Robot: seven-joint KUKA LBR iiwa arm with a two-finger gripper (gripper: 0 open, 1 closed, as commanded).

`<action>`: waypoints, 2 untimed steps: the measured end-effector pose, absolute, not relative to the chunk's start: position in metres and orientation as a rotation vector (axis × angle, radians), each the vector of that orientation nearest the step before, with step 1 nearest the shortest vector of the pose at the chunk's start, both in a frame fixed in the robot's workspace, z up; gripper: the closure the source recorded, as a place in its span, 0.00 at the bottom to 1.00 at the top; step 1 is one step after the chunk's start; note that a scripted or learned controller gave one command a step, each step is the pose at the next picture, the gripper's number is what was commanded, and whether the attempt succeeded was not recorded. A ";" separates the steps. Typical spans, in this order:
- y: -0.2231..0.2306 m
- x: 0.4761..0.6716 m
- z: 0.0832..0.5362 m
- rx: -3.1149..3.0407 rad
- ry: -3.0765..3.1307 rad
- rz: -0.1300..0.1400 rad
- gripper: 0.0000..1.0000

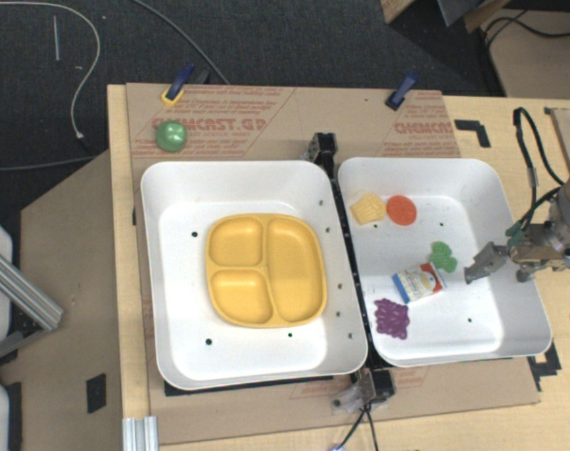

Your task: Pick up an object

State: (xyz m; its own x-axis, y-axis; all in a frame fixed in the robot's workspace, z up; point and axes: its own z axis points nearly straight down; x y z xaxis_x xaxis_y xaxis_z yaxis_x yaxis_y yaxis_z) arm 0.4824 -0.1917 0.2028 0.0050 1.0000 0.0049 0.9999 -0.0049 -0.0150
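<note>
While my gripper [479, 269] hangs empty, grip state unclear, the carton [419, 282] lies just left, long axis toward me.

Single fixed view, set above my bench and looking down at a slant, the far edge of the bench toward the top of the frame. The camera stands far enough back to take in both white bins whole: the left bin [162, 280] occupies the centre-left, the right bin [482, 299] the centre-right. Dark floor [266, 26] fills the upper part of the frame, and the cardboard sheet [294, 125] under the bins lies just below it. My arm enters from the right edge, at mid-height, over the right bin's rim.
</note>
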 end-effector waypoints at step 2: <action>-0.200 0.480 0.157 -2.218 -2.214 0.004 0.00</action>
State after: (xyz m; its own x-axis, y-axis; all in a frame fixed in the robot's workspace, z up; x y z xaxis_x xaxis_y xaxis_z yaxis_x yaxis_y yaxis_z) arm 0.4804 -0.2000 0.1571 0.0016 1.0000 0.0037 1.0000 -0.0015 -0.0072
